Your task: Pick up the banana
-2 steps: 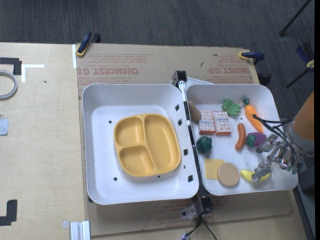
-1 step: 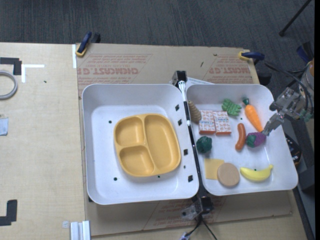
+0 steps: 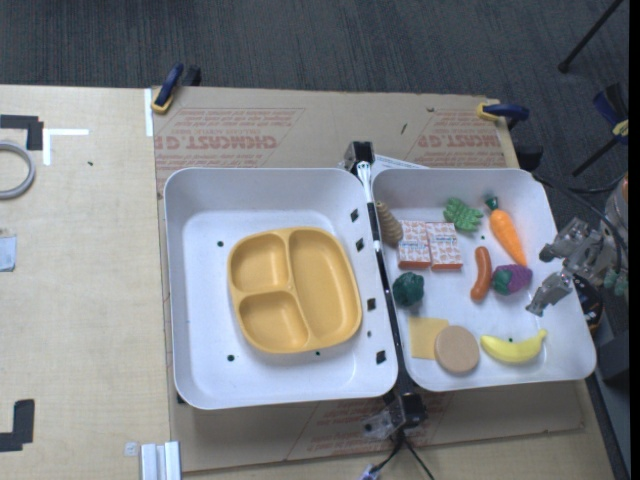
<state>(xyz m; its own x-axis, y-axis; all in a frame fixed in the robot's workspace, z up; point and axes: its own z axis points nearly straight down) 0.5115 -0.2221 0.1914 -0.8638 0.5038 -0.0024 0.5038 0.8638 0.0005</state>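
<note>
Banana [image 3: 514,347] lies flat at five o'clock in the right bin [image 3: 570,363], touching nothing, disc [image 3: 457,349] just beside its left end. My gripper [image 3: 563,268] hangs at the bin's three o'clock rim, fingers spread, nothing between them. Best approach: swing toward six o'clock, straddle the mid-curve across its width, descend square, then close.

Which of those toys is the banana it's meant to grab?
Look in the right-hand white bin, at its near edge. The banana lies there, just right of a round tan disc. It is the bin's one bright yellow, curved piece with dark tips.
</note>
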